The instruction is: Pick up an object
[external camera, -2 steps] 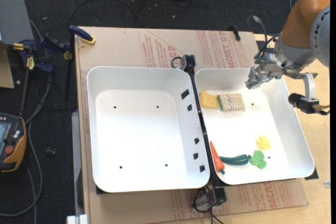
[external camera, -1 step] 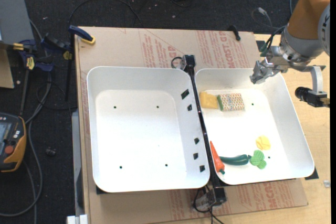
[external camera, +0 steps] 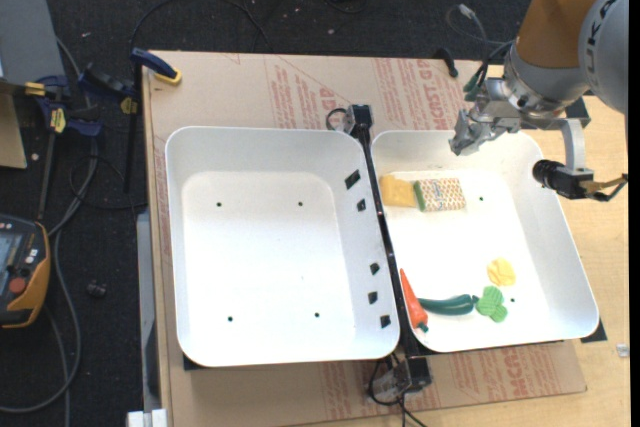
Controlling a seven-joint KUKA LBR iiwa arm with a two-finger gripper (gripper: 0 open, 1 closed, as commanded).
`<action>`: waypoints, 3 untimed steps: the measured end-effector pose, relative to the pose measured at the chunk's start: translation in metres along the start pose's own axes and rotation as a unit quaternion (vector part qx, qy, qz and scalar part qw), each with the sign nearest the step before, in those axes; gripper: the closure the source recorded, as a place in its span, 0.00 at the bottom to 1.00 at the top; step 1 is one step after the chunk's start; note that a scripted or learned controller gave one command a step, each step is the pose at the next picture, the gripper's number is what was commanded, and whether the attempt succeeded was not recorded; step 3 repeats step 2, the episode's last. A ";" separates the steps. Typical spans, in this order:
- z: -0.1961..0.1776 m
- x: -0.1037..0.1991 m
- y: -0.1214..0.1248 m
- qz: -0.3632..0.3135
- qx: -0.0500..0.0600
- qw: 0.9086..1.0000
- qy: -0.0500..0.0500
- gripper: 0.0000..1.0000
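Tool [external camera: 468, 141] hovers at the right bin's [external camera: 560, 245] 12 o'clock rim, finger state indeterminate, nothing visibly held; approach step: next descend toward the sponge [external camera: 425, 193] at 7 o'clock below it.

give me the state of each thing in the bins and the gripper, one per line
sponge: lying flat in the right bin, near its far end
carrot: lying along the right bin's left wall
green pepper: lying flat beside the carrot
green leafy toy: resting at the pepper's right end
yellow toy: lying apart from the others
gripper: above the right bin's far edge, holding nothing visible
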State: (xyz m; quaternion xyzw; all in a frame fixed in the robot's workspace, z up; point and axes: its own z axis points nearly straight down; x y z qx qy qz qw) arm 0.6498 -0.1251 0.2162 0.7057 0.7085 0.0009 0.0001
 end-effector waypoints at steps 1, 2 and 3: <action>-0.012 0.050 -0.002 0.000 0.000 1.000 0.000 1.00; -0.019 0.101 0.008 0.001 0.001 1.000 0.000 1.00; -0.019 0.101 0.008 0.001 0.001 1.000 0.000 1.00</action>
